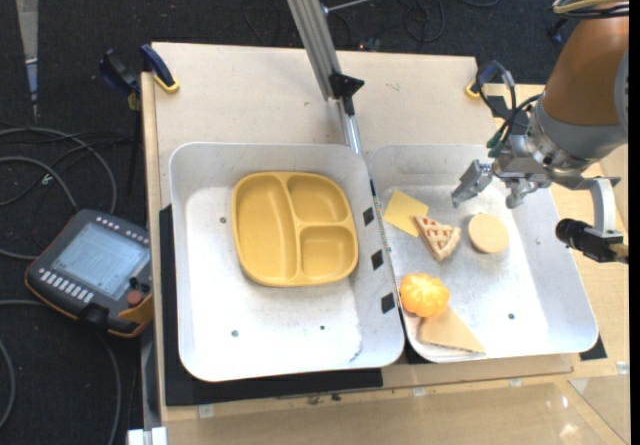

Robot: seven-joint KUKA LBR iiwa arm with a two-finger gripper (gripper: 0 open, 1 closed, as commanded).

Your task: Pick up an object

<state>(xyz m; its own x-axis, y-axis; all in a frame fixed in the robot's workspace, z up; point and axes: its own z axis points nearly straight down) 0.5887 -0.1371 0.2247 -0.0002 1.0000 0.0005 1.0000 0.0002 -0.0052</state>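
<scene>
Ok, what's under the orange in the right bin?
The orange lies on the upper corner of a tan wedge, which rests on the floor of the right bin. The part of the wedge beneath the orange is covered, so it cannot be seen.

In the right bin (560, 283): a yellow cheese slice (405, 212) lies flat near its left wall, a pie wedge (438, 236) beside it, a round tan biscuit (488, 234) mid-bin, an orange (424, 295) touching a tan wedge (452, 332) by the near left corner
</scene>
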